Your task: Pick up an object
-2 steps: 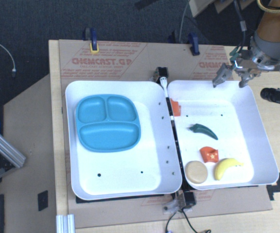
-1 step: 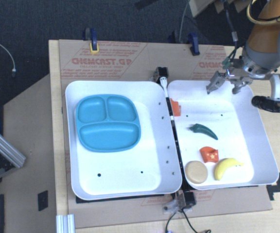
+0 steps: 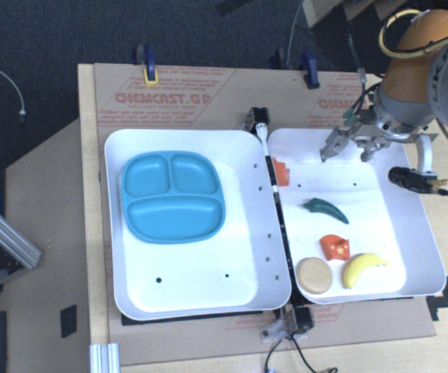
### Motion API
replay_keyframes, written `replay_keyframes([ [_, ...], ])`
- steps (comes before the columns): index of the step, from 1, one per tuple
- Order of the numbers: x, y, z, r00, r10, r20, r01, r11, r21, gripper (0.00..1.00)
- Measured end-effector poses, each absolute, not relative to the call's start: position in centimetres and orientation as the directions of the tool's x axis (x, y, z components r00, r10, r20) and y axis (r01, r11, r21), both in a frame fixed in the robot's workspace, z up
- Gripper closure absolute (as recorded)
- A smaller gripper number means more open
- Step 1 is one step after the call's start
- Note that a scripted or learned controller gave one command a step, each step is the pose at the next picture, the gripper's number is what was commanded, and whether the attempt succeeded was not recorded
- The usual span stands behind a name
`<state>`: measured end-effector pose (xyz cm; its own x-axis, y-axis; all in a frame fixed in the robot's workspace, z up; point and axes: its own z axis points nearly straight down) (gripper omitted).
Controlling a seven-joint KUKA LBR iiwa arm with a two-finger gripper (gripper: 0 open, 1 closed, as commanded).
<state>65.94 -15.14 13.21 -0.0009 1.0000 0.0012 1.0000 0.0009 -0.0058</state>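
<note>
Five small things lie in the right-hand shallow white bin (image 3: pixel 411 231): an orange block (image 3: pixel 280 172) against the left wall, a dark green pepper-shaped piece (image 3: pixel 326 208) near the middle, a red strawberry-like piece (image 3: pixel 334 246) below it, a round tan disc (image 3: pixel 314 275) and a yellow banana-shaped piece (image 3: pixel 362 269) near the front rim. We see the pincer (image 3: pixel 349 148) over the far end of that bin, its two fingers spread apart with nothing between them, well apart from every piece.

We judge the green piece the nearest candidate, though the task names none. It looks slim, curved and tapering to a point, lying flat on the bin floor (a shape that gives the fingers little to close on). If we come down off its centre line, the fingers may nudge it sideways or close on its thin tail and let it slip. The red, tan and yellow pieces sit close together, so a descent there could catch two at once or push one against the rim. The orange block hugs the wall, leaving little room for a finger.

The left white bin (image 3: pixel 239 263) holds a blue divided plastic tray (image 3: pixel 173 196).
</note>
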Motion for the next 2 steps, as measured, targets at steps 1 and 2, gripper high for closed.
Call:
replay_keyframes([
  [1, 66.1, -15.2, 14.6, -0.001, 1.000, -0.001, 1.000, 0.001, 0.002, 1.00],
  [2, 66.3, -15.2, 19.0, -0.001, 1.000, -0.002, 1.000, 0.001, 0.007, 1.00],
])
